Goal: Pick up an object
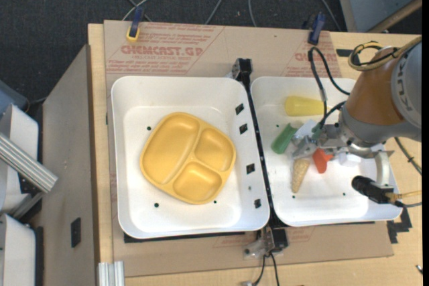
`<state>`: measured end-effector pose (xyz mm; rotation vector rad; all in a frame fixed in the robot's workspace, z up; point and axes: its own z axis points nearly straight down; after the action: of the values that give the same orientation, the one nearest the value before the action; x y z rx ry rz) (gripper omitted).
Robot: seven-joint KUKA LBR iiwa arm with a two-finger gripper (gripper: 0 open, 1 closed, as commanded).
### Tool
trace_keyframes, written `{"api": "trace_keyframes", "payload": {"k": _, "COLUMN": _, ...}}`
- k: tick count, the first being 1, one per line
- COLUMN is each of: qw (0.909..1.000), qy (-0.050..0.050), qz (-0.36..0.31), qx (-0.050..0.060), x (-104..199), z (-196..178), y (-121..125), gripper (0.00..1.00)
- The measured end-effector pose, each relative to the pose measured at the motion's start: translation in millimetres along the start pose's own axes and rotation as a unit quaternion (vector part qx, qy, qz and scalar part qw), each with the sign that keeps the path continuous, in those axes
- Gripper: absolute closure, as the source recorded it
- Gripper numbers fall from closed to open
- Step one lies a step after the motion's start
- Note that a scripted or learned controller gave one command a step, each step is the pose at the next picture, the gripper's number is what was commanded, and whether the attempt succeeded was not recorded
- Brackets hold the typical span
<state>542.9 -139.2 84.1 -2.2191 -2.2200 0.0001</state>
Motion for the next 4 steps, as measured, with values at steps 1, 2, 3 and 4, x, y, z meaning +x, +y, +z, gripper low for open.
{"api": "trace_keyframes", "payload": {"k": 1, "qw": 1.0000, "qy": 0.000, "qz": 0.000, "qx": -0.001, "x": 0, "z": -12, "y": 1, "gripper": 1.00}}
{"api": "trace_keyframes", "payload": {"k": 2, "qw": 1.0000, "qy": -0.002, "qz": -0.001, "qx": -0.004, "x": 2, "z": -65, "y": 12, "gripper": 1.00}}
{"api": "trace_keyframes", "payload": {"k": 3, "qw": 1.0000, "qy": -0.002, "qz": -0.001, "qx": -0.004, "x": 0, "z": -123, "y": 23, "gripper": 1.00}}
{"api": "trace_keyframes", "payload": {"k": 4, "qw": 1.0000, "qy": -0.001, "qz": -0.001, "qx": -0.003, "x": 6, "z": -169, "y": 21, "gripper": 1.00}}
